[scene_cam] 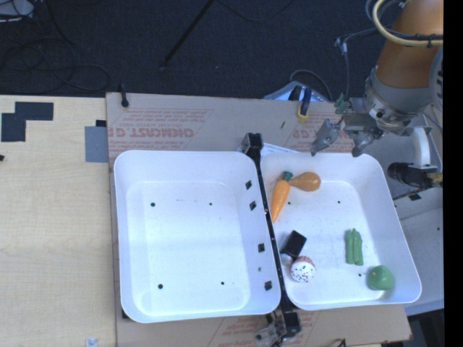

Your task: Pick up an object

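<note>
We see the gripper (338, 137) above the far rim of the right bin (394, 201), fingers spread and grasping nothing. The carrot (279, 197), the orange piece (307, 181), the green bean (353, 246), the green ball (379, 277) lie in the bin. We judge the pick not yet begun.

two bins (130, 166), six small objects (281, 198)

Brown cardboard sheet (181, 125) under the bins, pale wooden benchtop (51, 215), dark carpet (181, 35) with cables (43, 71)
</note>
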### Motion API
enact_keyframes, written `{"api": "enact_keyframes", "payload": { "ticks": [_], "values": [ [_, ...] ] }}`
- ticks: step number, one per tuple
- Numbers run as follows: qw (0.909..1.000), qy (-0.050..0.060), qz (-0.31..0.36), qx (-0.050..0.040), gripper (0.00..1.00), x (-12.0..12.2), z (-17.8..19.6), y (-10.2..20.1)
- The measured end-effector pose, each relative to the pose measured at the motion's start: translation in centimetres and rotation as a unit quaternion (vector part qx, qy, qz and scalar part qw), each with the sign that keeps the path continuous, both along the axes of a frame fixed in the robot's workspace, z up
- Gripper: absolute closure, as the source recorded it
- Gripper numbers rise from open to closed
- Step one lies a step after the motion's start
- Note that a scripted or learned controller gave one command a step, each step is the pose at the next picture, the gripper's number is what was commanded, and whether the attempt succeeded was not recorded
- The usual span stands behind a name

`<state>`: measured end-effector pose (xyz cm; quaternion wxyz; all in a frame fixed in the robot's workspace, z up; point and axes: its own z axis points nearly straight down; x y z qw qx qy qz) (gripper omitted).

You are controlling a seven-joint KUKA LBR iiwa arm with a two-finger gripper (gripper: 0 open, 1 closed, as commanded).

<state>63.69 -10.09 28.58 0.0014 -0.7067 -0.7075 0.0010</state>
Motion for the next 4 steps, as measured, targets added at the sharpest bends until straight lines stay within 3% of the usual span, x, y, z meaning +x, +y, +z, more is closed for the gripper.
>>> {"api": "enact_keyframes", "payload": {
  "ticks": [1, 2, 3, 4],
  "values": [
    [1.0000, 0.005, -0.002, 0.0010, 0.00, -6.1, -7.3, 1.5],
    [1.0000, 0.004, 0.003, 0.0014, 0.00, -11.5, -10.1, 11.1],
    [1.0000, -0.005, -0.002, -0.0013, 0.00, -8.9, 1.5, 6.0],
    [1.0000, 0.006, -0.001, 0.0010, 0.00, -15.9, -10.4, 8.5]
  ]
}}
